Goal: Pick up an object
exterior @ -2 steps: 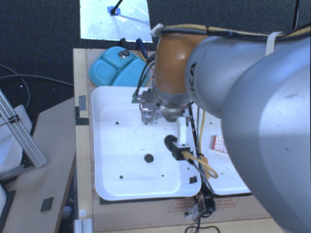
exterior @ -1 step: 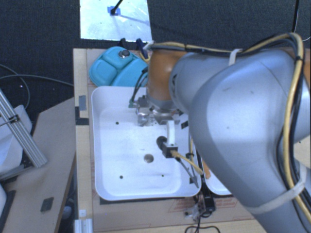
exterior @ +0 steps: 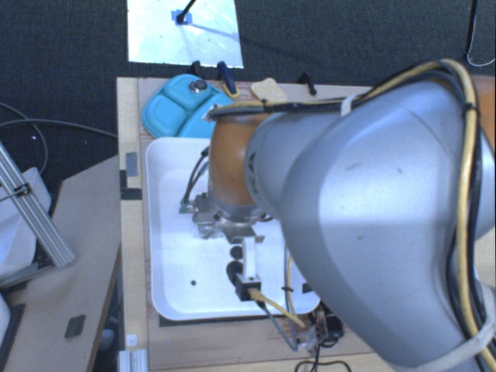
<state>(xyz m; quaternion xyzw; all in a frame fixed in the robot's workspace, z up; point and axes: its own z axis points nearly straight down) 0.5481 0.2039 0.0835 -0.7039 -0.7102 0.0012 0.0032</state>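
Blue plastic object [exterior: 177,108] is the likeliest pick target we see. It sits at the far corner of the white bin [exterior: 167,231], against the rim, well apart from the hand [exterior: 223,225]. A tan object [exterior: 267,90] and a dark blue one [exterior: 226,76] lie near it along the far edge. The hand hangs over the middle of the bin floor, below the orange band [exterior: 229,161]. The arm [exterior: 372,208] blocks much of the bench. We cannot tell if the hand is apart or together, and we see nothing held in it. A dark speck [exterior: 193,283] lies on the bin floor near the front. We judge the task not done: no grasp or lift shows, so all of it is left.
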